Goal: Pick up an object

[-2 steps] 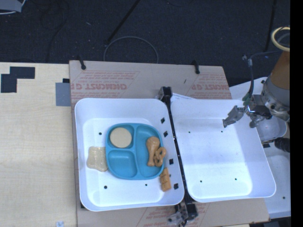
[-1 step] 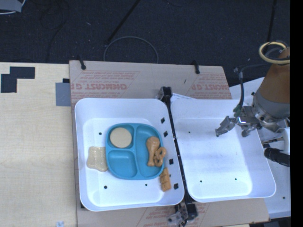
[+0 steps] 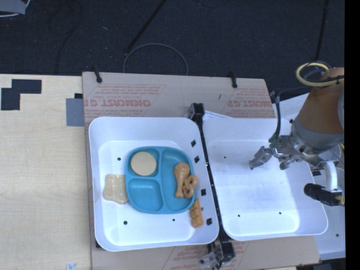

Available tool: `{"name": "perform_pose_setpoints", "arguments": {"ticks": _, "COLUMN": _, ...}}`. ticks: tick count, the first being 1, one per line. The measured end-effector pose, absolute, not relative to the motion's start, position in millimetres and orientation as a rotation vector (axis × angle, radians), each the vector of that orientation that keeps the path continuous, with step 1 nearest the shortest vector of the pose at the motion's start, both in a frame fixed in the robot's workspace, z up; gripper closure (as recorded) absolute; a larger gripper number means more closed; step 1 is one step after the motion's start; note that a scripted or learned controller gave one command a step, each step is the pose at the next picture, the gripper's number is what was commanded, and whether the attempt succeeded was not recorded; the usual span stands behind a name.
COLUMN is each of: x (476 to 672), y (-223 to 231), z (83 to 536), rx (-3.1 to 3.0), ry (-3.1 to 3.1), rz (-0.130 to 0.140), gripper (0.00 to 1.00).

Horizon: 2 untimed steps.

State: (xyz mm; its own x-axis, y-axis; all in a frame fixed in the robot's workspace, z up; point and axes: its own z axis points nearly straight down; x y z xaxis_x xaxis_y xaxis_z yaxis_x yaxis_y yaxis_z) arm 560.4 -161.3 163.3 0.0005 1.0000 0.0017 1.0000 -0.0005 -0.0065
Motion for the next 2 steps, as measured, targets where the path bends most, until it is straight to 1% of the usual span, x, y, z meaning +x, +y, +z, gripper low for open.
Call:
{"name": "perform_pose_setpoints", "arguments": {"ticks": 1, "x": 557.6, "y": -158, "z": 120, "rx": -2.218, "ry": -2.215, "rz": 0.006, "gripper": 0.0}}
{"name": "perform_pose_setpoints", "arguments": {"ticks": 2, "x": 558.2, "y": -159, "z": 132, "rx": -2.222, "ry": -2.214, "rz": 0.004, "gripper": 1.0}}
